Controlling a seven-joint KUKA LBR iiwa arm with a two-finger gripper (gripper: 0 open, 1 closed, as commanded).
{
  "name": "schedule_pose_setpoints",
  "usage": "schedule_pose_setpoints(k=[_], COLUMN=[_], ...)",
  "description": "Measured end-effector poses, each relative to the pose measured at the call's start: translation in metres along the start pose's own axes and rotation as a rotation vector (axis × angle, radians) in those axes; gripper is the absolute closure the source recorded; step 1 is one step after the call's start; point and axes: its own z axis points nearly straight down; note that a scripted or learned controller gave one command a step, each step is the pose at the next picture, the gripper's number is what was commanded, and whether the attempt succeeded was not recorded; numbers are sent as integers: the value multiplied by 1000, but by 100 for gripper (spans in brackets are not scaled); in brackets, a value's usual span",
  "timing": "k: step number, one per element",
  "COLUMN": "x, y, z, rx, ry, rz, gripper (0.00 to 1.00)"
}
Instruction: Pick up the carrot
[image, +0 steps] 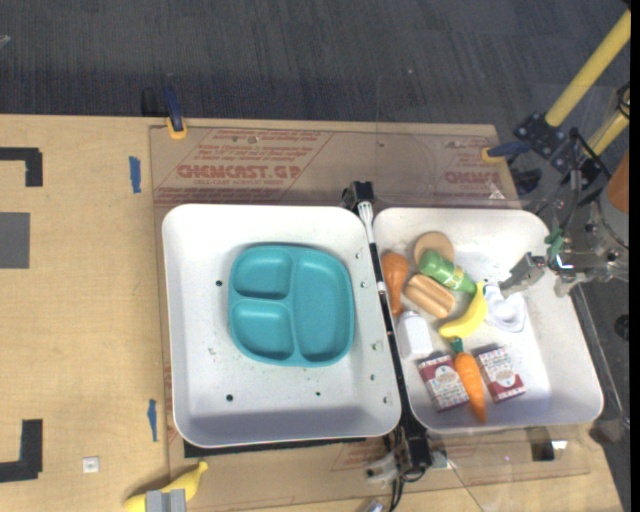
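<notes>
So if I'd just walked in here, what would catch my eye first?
Probably the teal divided plate, sitting alone in the middle of the left bin. Next, the bright jumble of toy food crowded into the right bin: a yellow banana, a hot dog, and the orange carrot lying between two small red cartons near the front edge. The arm's pincer hangs over that bin's right side, apart from the carrot.

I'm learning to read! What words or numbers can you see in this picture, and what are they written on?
"CHEMCAST GP": my best reading of the faded red print on the clear plastic sheet behind the bins; the smaller lines around it are too blurred.
More red print on the sheet's right end: too blurred.
Labels on the two small red-and-white cartons beside the orange carrot: too small to read.
</notes>
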Motion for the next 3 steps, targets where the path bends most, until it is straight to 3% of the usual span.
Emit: schedule_pose_setpoints(k=[1,2,3], x=[31,63,61], y=[-31,-43,-41], z=[133,149,138], rx=[-13,-17,-25], ry=[-4,-5,-11], rz=[8,221,227], gripper=[0,0,100])
